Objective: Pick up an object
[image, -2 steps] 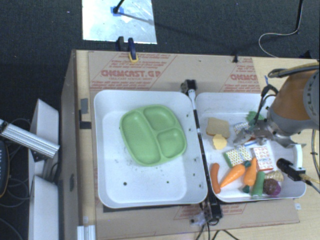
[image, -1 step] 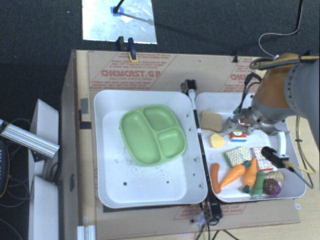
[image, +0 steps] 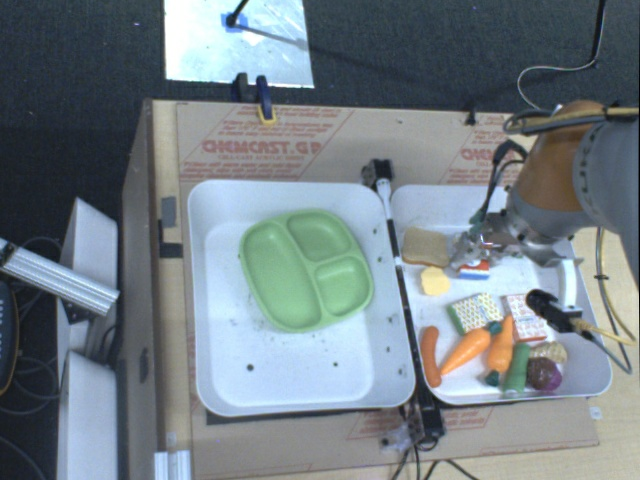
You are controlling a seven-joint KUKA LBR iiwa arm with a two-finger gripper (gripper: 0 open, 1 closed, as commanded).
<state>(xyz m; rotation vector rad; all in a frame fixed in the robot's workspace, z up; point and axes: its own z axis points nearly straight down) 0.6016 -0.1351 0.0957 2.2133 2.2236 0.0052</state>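
My gripper (image: 477,250) hangs low over the upper middle of the right bin (image: 588,373), under the orange-banded wrist. Its tips sit by a small red, white and blue object (image: 476,266). A tan bread slice (image: 425,247) lies just to its left, and a yellow round piece (image: 435,282) lies below that. Lower in the bin are a carrot (image: 465,349), a red sausage-like piece (image: 430,352), a patterned box (image: 474,311), a green vegetable (image: 516,368) and a dark purple item (image: 543,374).
The left bin (image: 225,368) holds a green divided plate (image: 305,268). A black clip (image: 379,173) sits on the rim between the bins. Cables loop at the right above the arm. A black part (image: 553,309) of the arm reaches over the right bin.
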